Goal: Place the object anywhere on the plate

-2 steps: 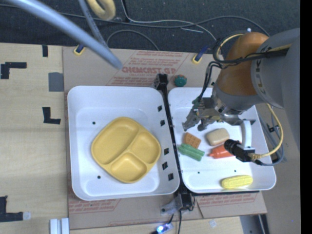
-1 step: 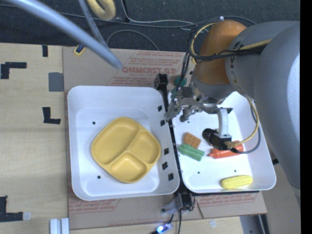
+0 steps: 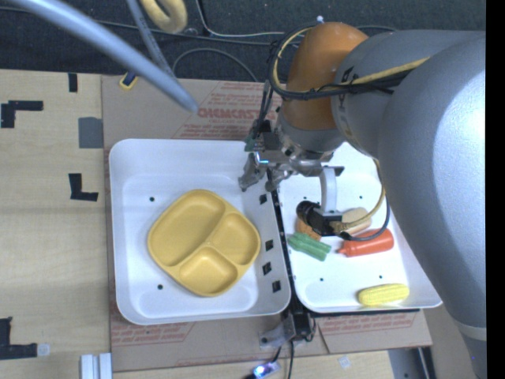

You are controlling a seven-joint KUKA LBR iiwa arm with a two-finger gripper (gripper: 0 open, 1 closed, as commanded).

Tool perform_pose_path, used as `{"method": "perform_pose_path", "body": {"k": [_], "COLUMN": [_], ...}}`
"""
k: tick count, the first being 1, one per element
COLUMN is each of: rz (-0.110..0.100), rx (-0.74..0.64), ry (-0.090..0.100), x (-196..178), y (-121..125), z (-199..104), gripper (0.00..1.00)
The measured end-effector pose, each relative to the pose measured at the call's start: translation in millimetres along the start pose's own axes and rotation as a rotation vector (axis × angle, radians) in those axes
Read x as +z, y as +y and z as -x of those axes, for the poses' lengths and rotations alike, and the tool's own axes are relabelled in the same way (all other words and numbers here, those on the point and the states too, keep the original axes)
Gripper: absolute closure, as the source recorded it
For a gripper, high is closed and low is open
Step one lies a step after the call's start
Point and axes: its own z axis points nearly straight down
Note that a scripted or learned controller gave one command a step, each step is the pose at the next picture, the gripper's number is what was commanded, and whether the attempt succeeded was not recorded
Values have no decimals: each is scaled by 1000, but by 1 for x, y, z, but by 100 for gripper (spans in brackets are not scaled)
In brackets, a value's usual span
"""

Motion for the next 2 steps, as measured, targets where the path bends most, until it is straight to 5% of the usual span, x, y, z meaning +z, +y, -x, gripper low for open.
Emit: {"method": "perform_pose_path", "body": {"k": [1,2], "rz": [2,-1], "rx": [0,4], "ry": [0,-3], "x": [-13,-12], "y": [24,23], "z": [-55,-51], "gripper": [100,0]}}
